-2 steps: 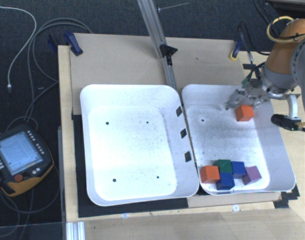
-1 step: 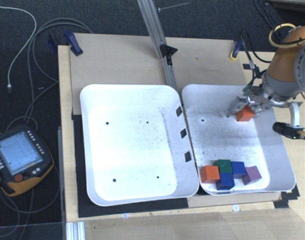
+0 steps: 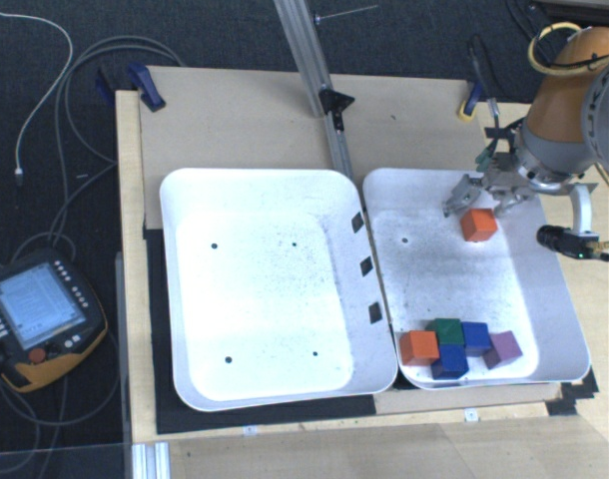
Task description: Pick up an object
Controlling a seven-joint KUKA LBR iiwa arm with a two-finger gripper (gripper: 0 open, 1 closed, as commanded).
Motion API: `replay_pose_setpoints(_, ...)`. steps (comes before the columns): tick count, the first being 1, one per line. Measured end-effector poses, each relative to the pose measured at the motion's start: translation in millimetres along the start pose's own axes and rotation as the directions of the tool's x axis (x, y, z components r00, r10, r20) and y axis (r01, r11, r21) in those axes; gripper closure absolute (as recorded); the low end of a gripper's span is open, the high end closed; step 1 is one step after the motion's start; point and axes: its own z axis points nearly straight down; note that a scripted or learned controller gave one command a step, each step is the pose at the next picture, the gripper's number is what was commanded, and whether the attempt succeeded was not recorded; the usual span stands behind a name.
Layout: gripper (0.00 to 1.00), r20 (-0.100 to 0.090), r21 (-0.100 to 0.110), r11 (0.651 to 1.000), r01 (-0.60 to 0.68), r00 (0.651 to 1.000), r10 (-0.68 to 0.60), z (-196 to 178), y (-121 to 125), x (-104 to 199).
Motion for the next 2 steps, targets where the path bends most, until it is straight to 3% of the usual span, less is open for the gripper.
replay_pose_setpoints(1, 0.00, 0.004, -0.004, 1.000, 0.001, 1.000, -0.001, 8.2, 15.4, 41.5)
replay_pose_setpoints(2, 0.00, 0.005, -0.020, 1.000, -0.004, 1.000, 0.004, 19.4, 8.1, -27.9)
